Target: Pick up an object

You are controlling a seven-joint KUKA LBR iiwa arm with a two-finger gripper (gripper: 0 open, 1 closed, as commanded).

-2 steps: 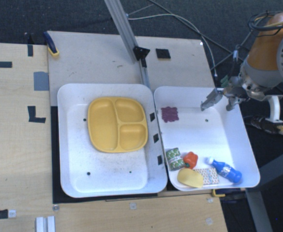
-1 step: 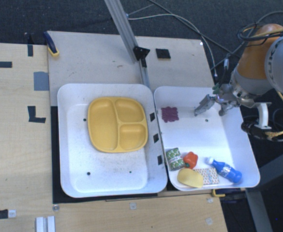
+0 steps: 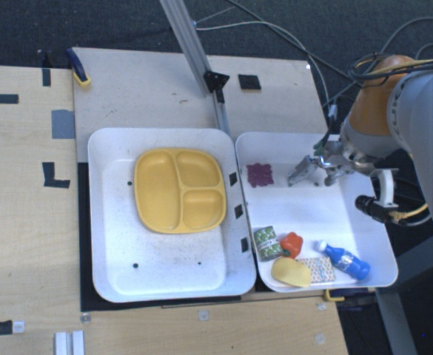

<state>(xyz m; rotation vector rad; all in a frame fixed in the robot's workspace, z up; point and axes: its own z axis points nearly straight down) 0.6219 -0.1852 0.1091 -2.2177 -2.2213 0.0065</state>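
One fixed camera looks down at a slant from above the bench (image 3: 201, 87), taking in both white bins (image 3: 105, 220) across mid-frame, seemingly from moderate height; the arm (image 3: 394, 109) enters at right.

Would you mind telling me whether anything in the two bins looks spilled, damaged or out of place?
Nothing stands out. The yellow divided plate lies flat in the left bin. In the right bin, the purple item sits alone, while the blue bottle, yellow piece, orange-red piece and green packet are crowded loosely at the near end. No spill or damage is visible.

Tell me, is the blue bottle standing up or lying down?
Lying down: the blue bottle rests on its side on the right bin floor, white cap pointing left.
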